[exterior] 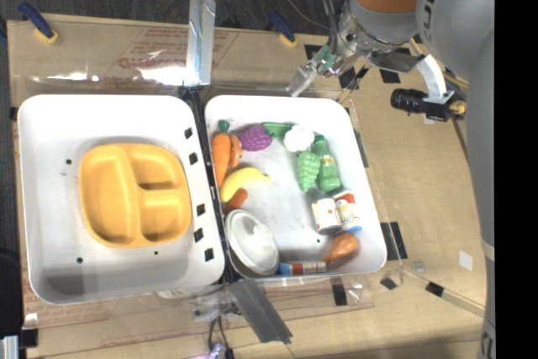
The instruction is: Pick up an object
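Note:
The right bin [361, 181] holds several toy foods: an orange carrot [220, 155], purple grapes [255, 137], a white cauliflower piece [298, 139], green grapes [308, 171], a green bottle [329, 173], a yellow banana [242, 181], a small white can [329, 214] and a brown-orange piece [341, 248]. A metal bowl [250, 241] lies at the bin's near left corner. My gripper [308, 75] hangs over the bin's far rim, above and behind the cauliflower, apart from every object. Nothing shows in it.
In the left bin [34, 181] lies a yellow divided tray [134, 191]. A red-and-blue pen [303, 267] rests along the right bin's near wall. A metal strip [200, 38] stands upright behind the gap between the bins. The arm's black fitting [416, 101] overhangs the bench at right.

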Available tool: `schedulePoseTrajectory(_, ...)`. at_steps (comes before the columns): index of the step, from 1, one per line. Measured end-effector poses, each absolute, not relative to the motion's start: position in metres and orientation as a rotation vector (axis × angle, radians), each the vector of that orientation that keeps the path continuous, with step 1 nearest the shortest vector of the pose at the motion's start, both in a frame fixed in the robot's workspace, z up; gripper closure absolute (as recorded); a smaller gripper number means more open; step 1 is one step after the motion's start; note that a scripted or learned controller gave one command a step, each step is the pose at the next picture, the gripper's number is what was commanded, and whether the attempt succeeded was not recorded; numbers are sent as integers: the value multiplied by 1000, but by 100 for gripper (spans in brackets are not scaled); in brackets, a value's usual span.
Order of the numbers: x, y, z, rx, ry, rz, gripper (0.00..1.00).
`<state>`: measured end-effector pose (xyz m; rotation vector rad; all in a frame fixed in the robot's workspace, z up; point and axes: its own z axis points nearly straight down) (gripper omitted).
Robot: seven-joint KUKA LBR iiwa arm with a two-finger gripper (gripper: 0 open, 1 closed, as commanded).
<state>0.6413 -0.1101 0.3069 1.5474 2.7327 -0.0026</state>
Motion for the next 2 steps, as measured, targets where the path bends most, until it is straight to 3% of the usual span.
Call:
schedulePoseTrajectory(1, 658, -100, 292, 1396, 2810, 0, 100)
schedulePoseTrajectory(2, 659, -99, 304, 1386, 2812, -1, 100)
